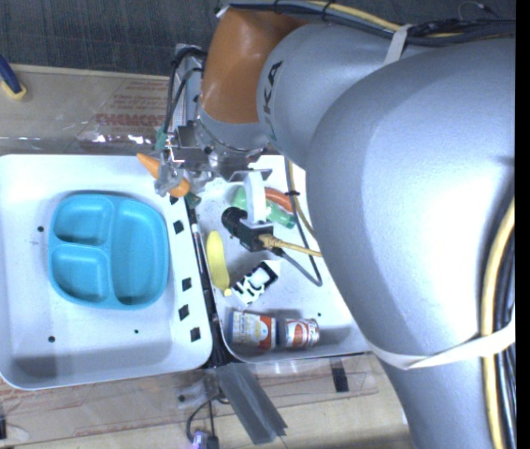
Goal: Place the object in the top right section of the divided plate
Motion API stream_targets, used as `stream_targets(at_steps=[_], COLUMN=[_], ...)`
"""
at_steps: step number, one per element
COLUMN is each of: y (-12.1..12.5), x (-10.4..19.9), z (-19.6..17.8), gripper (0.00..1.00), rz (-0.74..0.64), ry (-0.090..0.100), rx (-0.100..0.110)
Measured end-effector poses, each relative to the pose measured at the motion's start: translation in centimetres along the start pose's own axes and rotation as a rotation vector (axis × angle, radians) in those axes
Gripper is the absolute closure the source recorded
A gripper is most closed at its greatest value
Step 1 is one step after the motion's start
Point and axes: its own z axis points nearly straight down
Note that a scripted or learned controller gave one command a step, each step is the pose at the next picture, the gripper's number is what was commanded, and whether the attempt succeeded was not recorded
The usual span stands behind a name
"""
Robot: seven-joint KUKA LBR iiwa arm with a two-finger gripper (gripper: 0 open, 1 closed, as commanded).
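Item: small orange object (166, 174), apparently a carrot-shaped toy, though too small and too far under the wrist to name surely. Location: at the upper end of the wall shared by the two bins, directly beneath the hand (179, 168). One orange tip juts up-left at the hand's left side; a second orange patch shows lower right. Long axis, as judged from these two parts: slanted from upper left to lower right, narrow end likely up-left.

Hand: hangs over the bin divide, cables and fittings crowding it. State: cannot tell; the orange piece sits against it, but a grip is not confirmed.

Destination: blue divided plate (110, 250), lying flat in the left bin (12, 344), three sections, well apart from the object to the lower left. Top right section: the upper end of the large compartment on the plate's right side.

Handling note: a good carry keeps the piece clear of the bin wall and the plate rim, then sets it down inside the ridge, its long axis along the compartment's length.

Other contents, right bin (339, 321): yellow banana-like piece (216, 260), green item (246, 197), black-and-white item (257, 281), labelled tube or bottle (274, 331) lying on its side.

Support: desk (68, 101), brown sheet under both bins.
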Motion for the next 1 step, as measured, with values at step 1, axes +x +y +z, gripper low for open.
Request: stream_targets(at_steps=[1], y=[-0.76], x=[6.84], z=[0.02], gripper=[1.00], rz=[0.028], ry=[0.000], rx=[-0.003])
